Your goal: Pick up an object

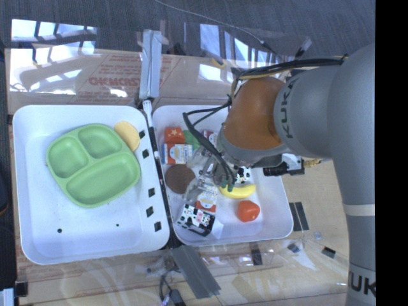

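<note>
A green plate with three compartments is lying in the left bin, a yellow piece sitting just beside the plate's upper right rim, near the bin's right wall. In the right bin, a red and white carton is resting near the upper left corner, a brown disc lying below it and a black and white box sitting by the lower edge. The arm is reaching down over the middle of this bin, its gripper hanging among the clutter beside the disc; whether its fingers are apart or together cannot be told. A banana and a red tomato are lying toward the bin's lower right corner.
</note>
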{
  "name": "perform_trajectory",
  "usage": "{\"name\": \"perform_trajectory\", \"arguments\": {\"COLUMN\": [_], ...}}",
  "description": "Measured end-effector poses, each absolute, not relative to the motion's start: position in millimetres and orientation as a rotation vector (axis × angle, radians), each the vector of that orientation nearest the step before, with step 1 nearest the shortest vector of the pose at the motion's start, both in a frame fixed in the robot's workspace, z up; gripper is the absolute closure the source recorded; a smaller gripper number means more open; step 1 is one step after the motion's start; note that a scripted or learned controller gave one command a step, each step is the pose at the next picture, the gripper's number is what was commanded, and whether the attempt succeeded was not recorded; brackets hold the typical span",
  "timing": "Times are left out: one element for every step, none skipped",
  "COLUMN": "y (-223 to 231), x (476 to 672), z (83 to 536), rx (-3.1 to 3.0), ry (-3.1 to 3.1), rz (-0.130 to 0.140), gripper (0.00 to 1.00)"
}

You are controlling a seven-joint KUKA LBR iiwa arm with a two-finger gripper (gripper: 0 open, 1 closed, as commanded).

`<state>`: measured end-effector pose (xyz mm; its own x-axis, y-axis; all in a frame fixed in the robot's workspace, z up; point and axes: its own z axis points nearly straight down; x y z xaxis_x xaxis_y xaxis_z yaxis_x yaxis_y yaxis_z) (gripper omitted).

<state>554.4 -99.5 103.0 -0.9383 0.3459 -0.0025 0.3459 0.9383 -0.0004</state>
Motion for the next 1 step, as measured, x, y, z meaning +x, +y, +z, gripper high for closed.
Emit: {"name": "perform_trajectory", "arguments": {"y": [-99.4], "x": [555.5], "z": [113.3], "rx": [0.545], "ry": [3.089], "rz": [-0.001], "gripper": [1.0]}}
